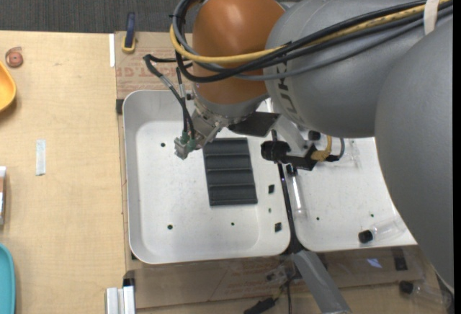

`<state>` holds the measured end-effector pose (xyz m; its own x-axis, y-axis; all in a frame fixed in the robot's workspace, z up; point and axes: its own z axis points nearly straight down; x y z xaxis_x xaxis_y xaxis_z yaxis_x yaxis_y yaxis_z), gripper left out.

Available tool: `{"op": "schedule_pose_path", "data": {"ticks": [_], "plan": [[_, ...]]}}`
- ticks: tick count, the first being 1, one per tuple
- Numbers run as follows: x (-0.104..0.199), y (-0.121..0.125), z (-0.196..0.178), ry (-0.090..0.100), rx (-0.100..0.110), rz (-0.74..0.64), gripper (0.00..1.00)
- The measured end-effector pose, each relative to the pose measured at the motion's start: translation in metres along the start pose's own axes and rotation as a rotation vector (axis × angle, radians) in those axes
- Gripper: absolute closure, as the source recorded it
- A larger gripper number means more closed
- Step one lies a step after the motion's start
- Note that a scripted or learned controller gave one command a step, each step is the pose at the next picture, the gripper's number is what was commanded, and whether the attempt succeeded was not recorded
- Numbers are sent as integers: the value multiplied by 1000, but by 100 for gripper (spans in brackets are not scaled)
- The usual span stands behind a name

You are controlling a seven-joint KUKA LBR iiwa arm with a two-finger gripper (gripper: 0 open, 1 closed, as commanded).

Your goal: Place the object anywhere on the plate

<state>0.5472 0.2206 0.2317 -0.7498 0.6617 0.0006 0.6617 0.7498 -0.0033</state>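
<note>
My gripper (230,174) hangs over the middle of the left bin (148,183). It looks like a black ribbed slab reaching out from under the orange wrist band. Nothing shows in its grasp. A small dark object (366,236) lies near the front of the right bin (338,222), with a clear, glassy piece (389,231) beside it. The grey arm hides most of the right bin and the back of the left bin.
A wooden table (65,183) lies left of the bins. At its left edge are part of an orange dish (4,89) and part of a teal thing (4,280). A small pale strip (41,158) also lies on the wood.
</note>
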Motion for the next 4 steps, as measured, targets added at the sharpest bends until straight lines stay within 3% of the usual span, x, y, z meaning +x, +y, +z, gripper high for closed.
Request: {"op": "schedule_pose_path", "data": {"ticks": [1,2,3,4], "plan": [[-46,42,-59,-3,-4,-253,100],[-72,71,-11,-4,-5,-633,100],[-82,59,77,-3,-4,-699,100],[-70,38,140,-3,-4,-968,100]]}}
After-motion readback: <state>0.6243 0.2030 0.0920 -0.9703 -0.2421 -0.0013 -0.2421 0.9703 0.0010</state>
